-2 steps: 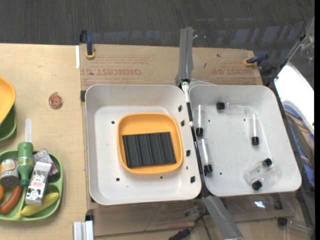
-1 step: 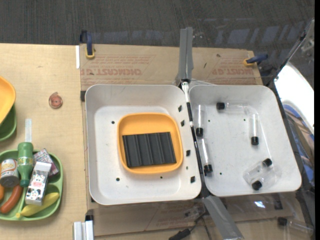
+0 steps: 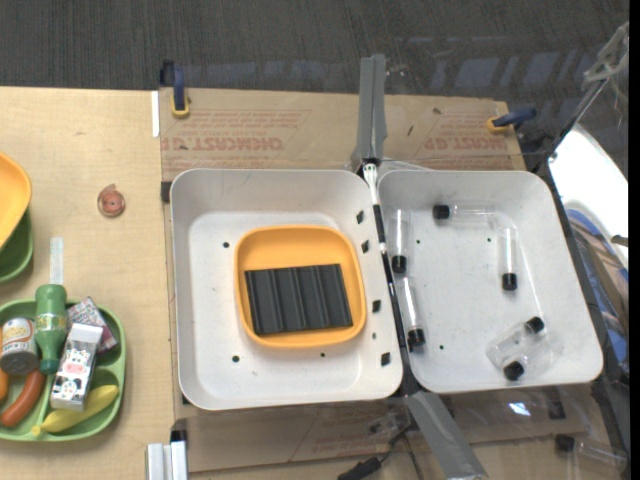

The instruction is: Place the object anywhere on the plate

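Note:
A yellow square plate [image 3: 300, 240] sits in the middle of the left white bin [image 3: 200, 268]. A dark grey ridged rectangular block [image 3: 299, 299] lies flat on the plate, covering most of its inside. Several clear plastic tubes with black caps lie in the right white bin [image 3: 470, 368]: one along its left wall [image 3: 400, 268], one upright near the right [image 3: 508, 258], one at the top [image 3: 455, 211] and a pair at the lower right [image 3: 518, 348].
Left of the bins, the wooden bench holds a green plate of toy food [image 3: 60, 373], a yellow bowl [image 3: 10, 203] and a small pink disc [image 3: 111, 201]. A grey post [image 3: 372, 108] rises behind the seam between the bins. Clamps [image 3: 178, 98] hold the cardboard underlay.

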`<state>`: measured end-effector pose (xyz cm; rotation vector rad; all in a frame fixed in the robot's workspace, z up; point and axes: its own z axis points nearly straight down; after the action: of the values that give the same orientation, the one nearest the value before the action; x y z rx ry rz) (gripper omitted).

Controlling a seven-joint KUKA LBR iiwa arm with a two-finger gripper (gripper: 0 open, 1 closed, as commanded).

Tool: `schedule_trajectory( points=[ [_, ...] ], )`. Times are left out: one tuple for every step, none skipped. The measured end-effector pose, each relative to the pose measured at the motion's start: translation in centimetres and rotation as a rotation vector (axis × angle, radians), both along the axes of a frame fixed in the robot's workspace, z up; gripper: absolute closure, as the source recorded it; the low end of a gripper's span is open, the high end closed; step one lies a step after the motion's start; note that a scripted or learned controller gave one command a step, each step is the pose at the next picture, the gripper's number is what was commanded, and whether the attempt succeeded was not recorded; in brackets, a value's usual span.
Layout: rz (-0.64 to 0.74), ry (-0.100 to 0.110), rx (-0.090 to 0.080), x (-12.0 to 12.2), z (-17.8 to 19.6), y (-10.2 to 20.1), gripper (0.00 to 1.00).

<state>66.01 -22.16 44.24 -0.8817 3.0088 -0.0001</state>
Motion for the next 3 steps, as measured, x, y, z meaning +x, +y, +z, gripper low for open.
schedule_trajectory(
  points=[
    [0.240, 0.002, -0.001, -5.5, 0.0, 0.0, 0.00],
    [0.677, 0.002, -0.001, -12.2, -0.1, 0.0, 0.00],
    [0.858, 0.002, -0.001, -17.9, -0.1, 0.0, 0.00]
  ],
)
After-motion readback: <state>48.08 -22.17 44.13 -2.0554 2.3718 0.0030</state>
